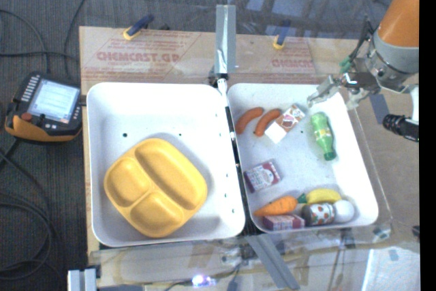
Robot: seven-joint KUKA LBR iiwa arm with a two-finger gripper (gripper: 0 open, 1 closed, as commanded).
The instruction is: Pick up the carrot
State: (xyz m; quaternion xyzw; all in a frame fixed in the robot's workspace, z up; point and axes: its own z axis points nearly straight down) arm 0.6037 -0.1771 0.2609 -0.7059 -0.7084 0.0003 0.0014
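The brown board (146,54) behind the bins bears faded red lettering reading roughly "CHEMCAST GP".

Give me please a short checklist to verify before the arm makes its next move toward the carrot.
1. Carrot is visible: ok. The carrot lies near the front edge of the right bin.
2. Gripper is free of objects: ok. Nothing shows between the fingers of the gripper, which hangs over the bin's far right corner.
3. Gripper is above the carrot: not ok. It is at the opposite end of the bin.
4. Room around the carrot: not ok. A small red box touches its front side, and the banana is close to its leafy end.
5. Path across the bin: cannot tell. The green bottle lies between; the gripper's height is unclear.
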